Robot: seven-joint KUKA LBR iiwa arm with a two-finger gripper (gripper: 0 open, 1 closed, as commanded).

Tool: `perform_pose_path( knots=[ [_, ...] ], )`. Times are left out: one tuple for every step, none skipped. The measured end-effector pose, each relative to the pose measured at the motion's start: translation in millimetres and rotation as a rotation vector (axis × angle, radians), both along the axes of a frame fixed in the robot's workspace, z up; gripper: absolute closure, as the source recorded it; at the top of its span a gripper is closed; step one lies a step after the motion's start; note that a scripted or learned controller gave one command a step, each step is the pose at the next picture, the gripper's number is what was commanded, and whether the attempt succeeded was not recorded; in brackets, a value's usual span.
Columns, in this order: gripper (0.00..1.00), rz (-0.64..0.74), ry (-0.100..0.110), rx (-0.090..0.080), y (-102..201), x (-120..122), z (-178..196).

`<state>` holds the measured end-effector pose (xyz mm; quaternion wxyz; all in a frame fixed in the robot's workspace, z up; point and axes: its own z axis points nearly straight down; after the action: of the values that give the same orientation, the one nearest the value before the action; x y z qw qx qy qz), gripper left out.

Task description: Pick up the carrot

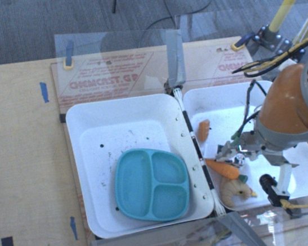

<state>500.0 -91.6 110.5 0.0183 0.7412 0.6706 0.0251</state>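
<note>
Now, gripper (231, 153): low in the right bin (240, 87), just beside the carrot's thick end; whether it is open or closed cannot be told from this slant, and nothing is seen held in it.
Carrot (221, 167): lying flat near the right bin's left wall, orange body pointing towards that wall, green top towards the bin's middle; contact with the gripper cannot be settled.
Neighbours: a beige lumpy item (236, 191) just beside the carrot on the near side; a small orange piece (203, 130) apart on the far side (easily mistaken for the target).
Step in hand: judged to be the approach and closing on the carrot.
Doing it well: centre over the mid-body, span its short axis and not its length, go low enough to get under the curve, and keep off the beige item and the bin wall.
Arm (291, 109): orange band above the wrist, reaching in from the right.
Left bin (86, 123): holds a teal divided plate (151, 185).
Writing, sheet (105, 78): red print on the clear sheet behind the bins reads "CHEMCAST GP"; the smaller lines are too fine to read.
Writing, arm: letters "KU" at the picture's edge.
Surface (26, 183): pale wood, with blue tape (44, 91) and no text.
</note>
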Motion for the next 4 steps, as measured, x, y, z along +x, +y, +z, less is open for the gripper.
perform_pose_path(
  knots=[
    [0.00, 0.017, 0.001, -0.004, 1.5, -1.2, -0.9],
    [0.00, 0.034, 0.002, -0.003, 0.8, -1.5, -1.2],
    [0.00, 0.312, 0.043, -0.023, -12.6, -13.3, -21.1],
    [0.00, 0.900, 0.042, -0.045, -10.9, -16.2, -20.9]
  ],
)
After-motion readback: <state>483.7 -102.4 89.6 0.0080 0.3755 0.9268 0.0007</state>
